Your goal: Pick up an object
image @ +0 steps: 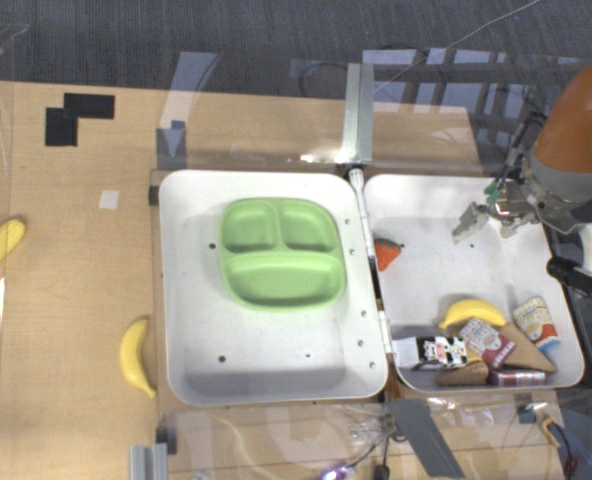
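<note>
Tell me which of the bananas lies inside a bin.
The banana in the right bin, among the clutter near the bin's front edge. The other banana lies on the wooden bench, left of the left bin, outside both bins.

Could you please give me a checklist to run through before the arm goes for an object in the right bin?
1. Objects in the right bin: ok, banana, strawberry and small packets lie there.
2. Tool over that bin: ok, near its far right part.
3. Nothing held in the tool: cannot tell.
4. Banana free to grasp: cannot tell, packets crowd its near side.
5. Strawberry free to grasp: not ok, it sits against the bin's left wall.
6. Green plate out of the way: ok, in the left bin.
</note>
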Available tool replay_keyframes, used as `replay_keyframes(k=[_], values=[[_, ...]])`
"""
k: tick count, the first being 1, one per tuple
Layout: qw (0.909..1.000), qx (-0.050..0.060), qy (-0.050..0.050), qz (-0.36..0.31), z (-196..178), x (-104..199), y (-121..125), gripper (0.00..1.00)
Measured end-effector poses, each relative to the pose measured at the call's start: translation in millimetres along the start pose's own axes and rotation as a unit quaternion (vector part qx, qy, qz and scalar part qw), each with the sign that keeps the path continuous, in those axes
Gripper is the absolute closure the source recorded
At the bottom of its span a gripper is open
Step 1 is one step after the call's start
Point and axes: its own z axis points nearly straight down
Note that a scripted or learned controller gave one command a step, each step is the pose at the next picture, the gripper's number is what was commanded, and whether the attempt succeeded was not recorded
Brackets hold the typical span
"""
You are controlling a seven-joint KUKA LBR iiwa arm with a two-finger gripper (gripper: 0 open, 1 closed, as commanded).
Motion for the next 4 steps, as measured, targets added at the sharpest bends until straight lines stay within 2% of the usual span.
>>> replay_keyframes(k=[1,2,3,4], values=[[0.9993,-0.007,-0.003,-0.036,43.9,58.7,-29.3,0.00],[0.9976,-0.008,-0.003,-0.069,43.2,69.1,-125.6,0.00],[0.9998,-0.009,-0.005,-0.016,43.4,90.9,-116.9,0.00],[0.9985,-0.009,-0.002,-0.053,43.7,6.3,-130.5,0.00]])
